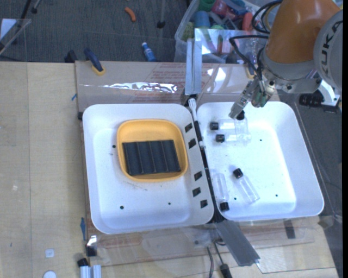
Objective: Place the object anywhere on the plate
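A yellow plate (125, 133) lies in the left bin (103, 206), and a black ribbed block (151, 157) rests flat on it. Several clear vials with black caps lie in the right bin (293, 163): two side by side at the far left (229, 126) (232, 137), one nearer the middle (246, 186), and one along the left wall (219, 187). My gripper (238, 113) hangs tilted over the far part of the right bin, just above and behind the upper pair of vials. Nothing shows in its grasp.
A divider with black clips (197, 163) runs between the two bins. A clear upright panel (190, 59) stands behind them. A bin of colourful clutter (217, 16) sits at the back. Small tools lie at the bench's front left (87, 260).
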`<action>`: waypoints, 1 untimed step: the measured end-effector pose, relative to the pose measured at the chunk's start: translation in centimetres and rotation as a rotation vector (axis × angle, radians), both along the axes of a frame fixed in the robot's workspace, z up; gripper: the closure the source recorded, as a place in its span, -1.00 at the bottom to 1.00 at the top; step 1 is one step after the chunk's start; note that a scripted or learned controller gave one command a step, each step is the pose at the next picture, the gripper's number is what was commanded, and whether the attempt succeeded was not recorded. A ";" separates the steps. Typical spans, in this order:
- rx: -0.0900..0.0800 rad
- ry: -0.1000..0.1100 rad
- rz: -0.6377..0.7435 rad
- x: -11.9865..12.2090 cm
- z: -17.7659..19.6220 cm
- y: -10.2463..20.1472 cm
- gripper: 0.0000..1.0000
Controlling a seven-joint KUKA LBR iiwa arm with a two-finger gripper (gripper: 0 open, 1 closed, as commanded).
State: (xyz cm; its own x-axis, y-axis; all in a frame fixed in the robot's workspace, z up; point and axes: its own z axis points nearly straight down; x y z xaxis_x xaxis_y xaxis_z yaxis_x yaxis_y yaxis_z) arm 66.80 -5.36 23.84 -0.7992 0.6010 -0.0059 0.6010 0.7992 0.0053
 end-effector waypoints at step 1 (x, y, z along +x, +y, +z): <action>-0.003 -0.002 0.287 -1.4 4.8 -2.9 1.00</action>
